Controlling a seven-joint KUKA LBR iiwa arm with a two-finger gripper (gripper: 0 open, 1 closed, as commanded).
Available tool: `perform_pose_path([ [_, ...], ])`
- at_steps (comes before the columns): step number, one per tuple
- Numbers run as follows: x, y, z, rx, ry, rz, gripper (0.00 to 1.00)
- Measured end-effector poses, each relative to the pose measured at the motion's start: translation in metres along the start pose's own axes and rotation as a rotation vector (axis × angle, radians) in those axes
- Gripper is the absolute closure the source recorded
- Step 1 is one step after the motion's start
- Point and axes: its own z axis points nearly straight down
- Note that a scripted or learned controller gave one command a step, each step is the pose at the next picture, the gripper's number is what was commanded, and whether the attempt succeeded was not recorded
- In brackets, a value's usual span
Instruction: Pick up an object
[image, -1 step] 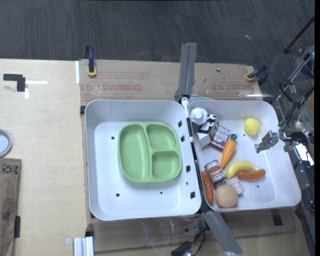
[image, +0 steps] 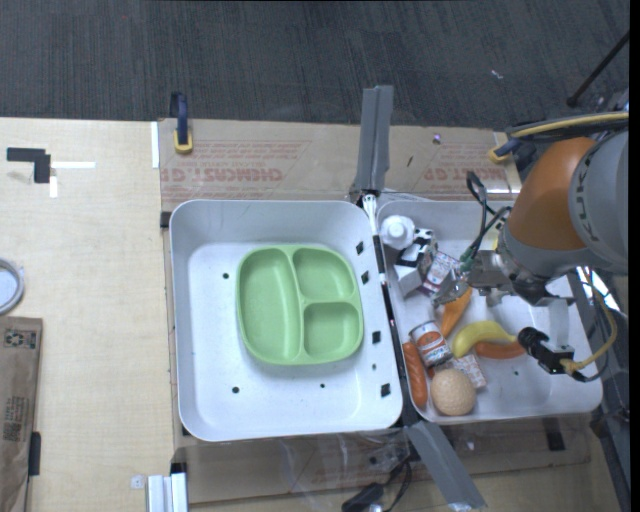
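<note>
Camera view, slanted down on the counter (image: 80, 250), wood-coloured, spanning the frame below a dark floor strip at the top edge. Two shallow white bins side by side near its middle and right. Left bin (image: 200, 400): largest tray, holding a green divided plate (image: 298, 302) with three compartments, lying flat near the bin's centre, apart from every wall. Right bin (image: 560, 395): crowded along its left half. Grey arm (image: 600, 210) with orange band (image: 545, 200) reaching in over the right bin's upper right corner, covering that corner and part of the far wall. End effector (image: 475, 272) low over the bin's upper middle, just beside a crumpled silvery packet (image: 438, 270); open or clenched: cannot tell, fingers blurred against the clutter, nothing clearly between them. Cables and a black fitting (image: 545, 350) hanging over the bin's right side.

Objects for picking, all in the right bin: yellow banana (image: 478, 336) near the centre, touching an orange carrot-like piece (image: 455, 310) slanting up toward the packet; another orange carrot (image: 415, 372) along the left wall; tan rounded potato-like item (image: 453, 391) at the lower left corner; small can with red label (image: 431, 345) just above it; white bottle (image: 396, 231) in the upper left corner. Packed close, many touching.

Elsewhere on the counter: grey divider post (image: 375, 140) above the bins' shared wall, blue-and-yellow clamp (image: 180, 125) at the far edge, tape roll (image: 8, 288) at the left edge.
</note>
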Motion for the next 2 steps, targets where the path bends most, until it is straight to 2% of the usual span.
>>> perform_pose_path([
  [1,-0.001,0.0,-0.009,0.001,0.0,0.003,1.0],
  [2,0.052,0.04,-0.1,0.0,-0.001,-0.061,1.0],
])
